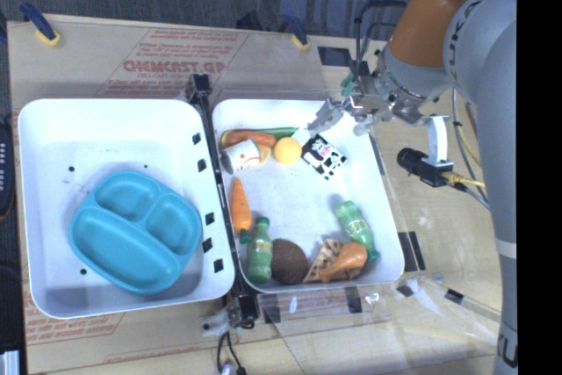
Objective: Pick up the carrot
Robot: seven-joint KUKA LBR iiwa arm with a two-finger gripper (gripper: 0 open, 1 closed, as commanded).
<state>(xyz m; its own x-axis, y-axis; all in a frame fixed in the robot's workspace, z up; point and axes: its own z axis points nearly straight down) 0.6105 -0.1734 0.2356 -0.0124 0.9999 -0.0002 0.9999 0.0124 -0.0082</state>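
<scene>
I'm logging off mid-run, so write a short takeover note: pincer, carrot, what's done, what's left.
Pincer: over the far edge of the right bin, nothing seen in it; open or shut can't be told.
Carrot: lying in the right bin against its left wall, beside a green bottle, apart from the pincer.
Left bin: holds a blue divided plate.
Done: no grasp yet.
Left: move across to the carrot, descend, grip, lift.
</scene>
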